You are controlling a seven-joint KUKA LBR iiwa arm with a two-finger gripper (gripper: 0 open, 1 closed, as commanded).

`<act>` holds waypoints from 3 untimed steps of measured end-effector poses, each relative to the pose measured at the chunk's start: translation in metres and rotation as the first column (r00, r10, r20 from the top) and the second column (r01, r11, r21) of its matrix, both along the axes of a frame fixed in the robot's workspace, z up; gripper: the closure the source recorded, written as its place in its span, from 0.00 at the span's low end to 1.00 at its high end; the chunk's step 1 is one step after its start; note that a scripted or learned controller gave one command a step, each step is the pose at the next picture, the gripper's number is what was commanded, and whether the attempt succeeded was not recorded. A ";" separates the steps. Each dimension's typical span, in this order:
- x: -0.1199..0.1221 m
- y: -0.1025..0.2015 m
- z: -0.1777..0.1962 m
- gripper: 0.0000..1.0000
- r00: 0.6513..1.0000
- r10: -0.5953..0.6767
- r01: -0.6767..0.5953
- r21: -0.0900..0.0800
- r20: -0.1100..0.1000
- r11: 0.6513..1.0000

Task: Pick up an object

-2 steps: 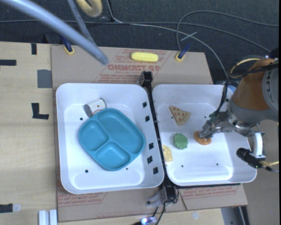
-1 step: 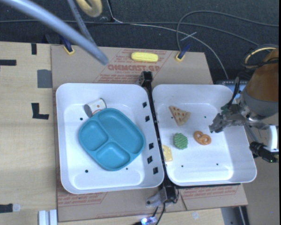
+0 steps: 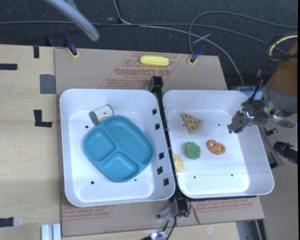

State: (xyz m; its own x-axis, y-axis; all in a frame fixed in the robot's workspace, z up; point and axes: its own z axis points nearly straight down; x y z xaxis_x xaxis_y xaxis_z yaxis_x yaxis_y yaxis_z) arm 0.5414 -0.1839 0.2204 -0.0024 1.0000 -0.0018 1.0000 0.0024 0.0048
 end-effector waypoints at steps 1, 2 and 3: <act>-0.002 0.002 0.063 1.00 1.000 -0.001 0.001 -0.001 0.001 1.000; -0.005 0.064 0.055 1.00 1.000 0.004 -0.004 0.003 -0.006 1.000; 0.005 0.117 0.052 1.00 1.000 0.004 -0.004 0.003 -0.006 1.000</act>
